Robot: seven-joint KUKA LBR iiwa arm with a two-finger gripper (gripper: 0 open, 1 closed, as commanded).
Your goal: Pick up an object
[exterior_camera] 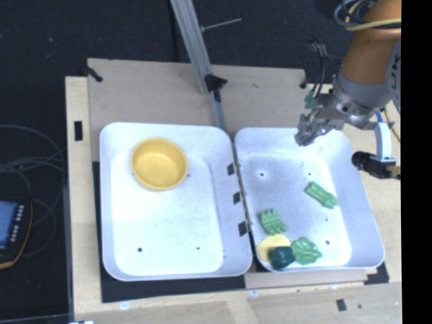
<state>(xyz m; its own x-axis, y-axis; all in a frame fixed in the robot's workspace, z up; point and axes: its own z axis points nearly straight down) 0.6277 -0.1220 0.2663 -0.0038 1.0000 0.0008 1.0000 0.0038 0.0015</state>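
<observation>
Green toys [295, 252] at right bin [351, 181] front edge | bowl [159, 163] in left bin [115, 201] back corner | gripper [305, 136] over right bin's back edge, grip state unclear

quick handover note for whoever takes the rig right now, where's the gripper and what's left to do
Gripper: above the far edge of the right bin, nothing seen between its fingers.
Right bin: green piece mid-right, small green piece nearer the divider, and in the near corner a yellow piece, dark teal block and green leaf-shaped piece bunched together.
Left bin: yellow bowl.
Done: nothing picked.
Left: descend, grasp one object, lift.
</observation>
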